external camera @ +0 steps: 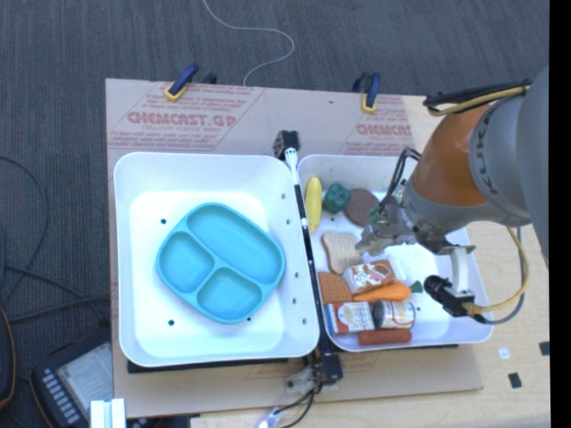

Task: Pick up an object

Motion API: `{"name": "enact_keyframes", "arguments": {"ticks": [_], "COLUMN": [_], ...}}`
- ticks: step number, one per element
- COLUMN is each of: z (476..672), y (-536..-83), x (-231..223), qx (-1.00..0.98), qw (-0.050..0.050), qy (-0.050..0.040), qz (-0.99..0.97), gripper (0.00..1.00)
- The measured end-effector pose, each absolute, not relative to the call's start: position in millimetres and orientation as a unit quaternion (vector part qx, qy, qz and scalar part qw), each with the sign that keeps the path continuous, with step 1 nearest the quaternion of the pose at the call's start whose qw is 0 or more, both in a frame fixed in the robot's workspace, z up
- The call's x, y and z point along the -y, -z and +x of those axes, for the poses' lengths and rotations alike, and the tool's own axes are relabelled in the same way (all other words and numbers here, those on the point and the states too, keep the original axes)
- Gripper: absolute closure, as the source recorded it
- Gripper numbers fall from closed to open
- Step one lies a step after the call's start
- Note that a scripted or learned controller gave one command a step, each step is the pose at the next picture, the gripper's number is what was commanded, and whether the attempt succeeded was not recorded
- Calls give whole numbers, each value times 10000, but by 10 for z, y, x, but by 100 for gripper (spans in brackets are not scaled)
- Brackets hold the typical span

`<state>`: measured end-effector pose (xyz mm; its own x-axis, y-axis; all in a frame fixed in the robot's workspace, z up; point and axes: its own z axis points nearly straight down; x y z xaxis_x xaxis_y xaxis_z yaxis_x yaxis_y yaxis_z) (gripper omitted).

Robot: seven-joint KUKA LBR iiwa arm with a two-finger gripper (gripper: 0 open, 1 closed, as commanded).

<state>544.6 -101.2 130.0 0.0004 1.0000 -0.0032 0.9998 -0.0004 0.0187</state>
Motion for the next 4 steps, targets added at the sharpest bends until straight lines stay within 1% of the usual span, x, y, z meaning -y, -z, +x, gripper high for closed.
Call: {"name": "enact_keyframes", "arguments": {"ticks": [1, 2, 3, 4], "z": [5446, 5089, 5101, 5098], "y": [-1299, -885, -993, -990], "x": [1011, 977, 982, 981], "qx": [-7069, -7072, -7068, -7069], "qw": [77, 52, 65, 62], "qy": [-55, -29, -37, -34], "qz": [7072, 7070, 7073, 7073], "gripper": [0, 0, 100, 0]}}
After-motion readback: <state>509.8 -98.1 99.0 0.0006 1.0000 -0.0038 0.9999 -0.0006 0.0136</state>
